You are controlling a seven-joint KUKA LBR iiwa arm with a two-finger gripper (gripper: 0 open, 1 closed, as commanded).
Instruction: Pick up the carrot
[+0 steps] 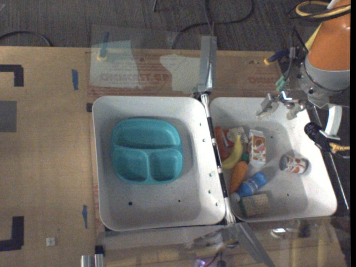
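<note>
**Camera view: carrot lies untouched in the right bin, pincer poised well above it**

Camera view puts the carrot (pixel 238 175) in the right bin (pixel 311 196), close to its left wall, lying at a slant with its broad end up and its narrow end pointing down toward the bin's front; it looks like a small toy, so I judge it light, stiff and rather smooth, likely to slip if caught near the tapering tip; the thick middle, taken across its short width, seems the best place to grip. A banana (pixel 233 154) curves just above it, touching or nearly touching its top end; a blue bottle (pixel 251 184) lies right beside its lower right side, and a speckled sponge-like block (pixel 255 203) sits just below that; this crowding leaves little room for fingers on either flank. A small carton (pixel 257 148) stands just right of the banana, and a can (pixel 293 164) lies farther right, well apart. The left bin (pixel 111 204) holds a teal divided plate (pixel 146 150). The pincer (pixel 281 105) hangs over the right bin's back edge, well apart from the carrot; its fingers look spread and nothing sits between them. Both bins rest on the wooden surface (pixel 44 166).
</note>
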